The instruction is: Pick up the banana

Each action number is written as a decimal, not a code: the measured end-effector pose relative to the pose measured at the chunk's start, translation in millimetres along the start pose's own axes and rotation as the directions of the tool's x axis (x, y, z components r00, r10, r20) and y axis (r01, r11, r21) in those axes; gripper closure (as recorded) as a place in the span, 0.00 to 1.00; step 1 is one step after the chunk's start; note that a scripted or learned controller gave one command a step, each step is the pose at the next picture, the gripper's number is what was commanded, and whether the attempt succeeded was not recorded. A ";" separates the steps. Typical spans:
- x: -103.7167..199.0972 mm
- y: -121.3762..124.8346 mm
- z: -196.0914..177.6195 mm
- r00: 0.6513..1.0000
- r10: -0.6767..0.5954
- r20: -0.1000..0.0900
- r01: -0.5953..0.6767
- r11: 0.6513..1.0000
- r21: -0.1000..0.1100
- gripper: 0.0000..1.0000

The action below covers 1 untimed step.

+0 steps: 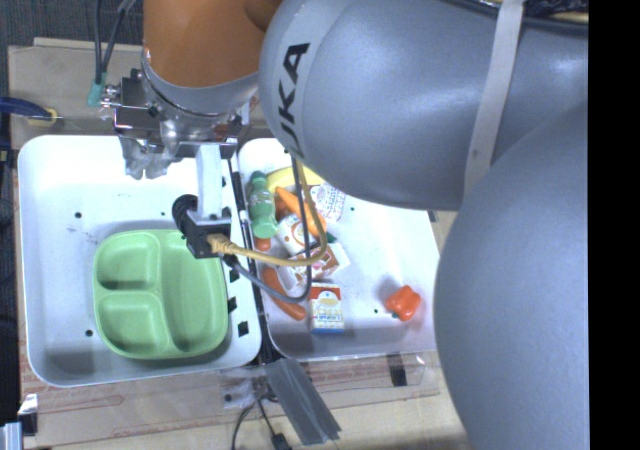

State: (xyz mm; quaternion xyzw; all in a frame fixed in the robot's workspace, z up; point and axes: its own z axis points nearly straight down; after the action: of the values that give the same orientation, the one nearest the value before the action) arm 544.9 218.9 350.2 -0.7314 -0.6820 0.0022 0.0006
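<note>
So far: judging from how things lie, none of the pick is done. The banana lies in its bin and the tool is at the other one.
Gripper: upper left of the frame, hanging under the orange band of the arm over the top edge of the left bin. I cannot tell whether it is spread or pressed together, and no banana shows at it.
Banana: a yellow sliver at the upper end of the right bin, near the middle of the frame. The arm's grey bulk hides most of it, and it sits just beside a green bottle.
Left bin: holds a green divided tray in its lower half. Nothing yellow is in it.
Right bin: a heap of packets and toy food lies along its left side, with a small carton at the lower end and a small orange item to the carton's right, apart from the heap.
Gap: the gripper and banana are well apart, with the wall between the two bins lying between them.
Left to do: cross to the right bin, come down on the banana among its neighbours, close on it and lift it clear.
Risk, as a guess: the crowding by the bottle could spoil the grasp.
</note>
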 end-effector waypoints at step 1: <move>-15.9 -60.3 -92.5 0.947 -0.321 -0.001 0.321 0.947 -0.005 1.00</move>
State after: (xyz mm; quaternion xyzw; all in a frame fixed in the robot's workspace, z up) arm 484.1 207.5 442.9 -0.6106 -0.7920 -0.0001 0.0000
